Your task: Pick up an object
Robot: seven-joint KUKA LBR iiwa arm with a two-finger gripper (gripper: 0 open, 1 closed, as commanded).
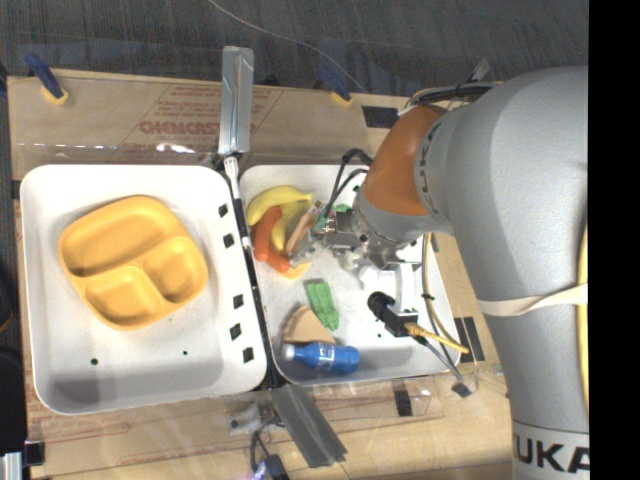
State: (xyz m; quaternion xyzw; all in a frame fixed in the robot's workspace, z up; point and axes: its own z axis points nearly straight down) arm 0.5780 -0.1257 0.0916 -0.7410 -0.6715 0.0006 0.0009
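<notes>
Arm (520,198): grey casing, orange band (400,168) above wrist, black cables (350,168), white KUKA lettering (550,455) near base.

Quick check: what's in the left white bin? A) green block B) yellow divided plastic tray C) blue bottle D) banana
B: the yellow divided plastic tray lies in the left white bin; the blue bottle, green block and banana are all in the right white bin.

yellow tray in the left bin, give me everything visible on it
The yellow tray is a rounded, moulded dish that looks like plastic, with three compartments: one long one at the upper left and two smaller ones below and right. All look bare. It lies flat, right way up, turned at a slant, on the floor of the left bin, apart from the walls.
</notes>
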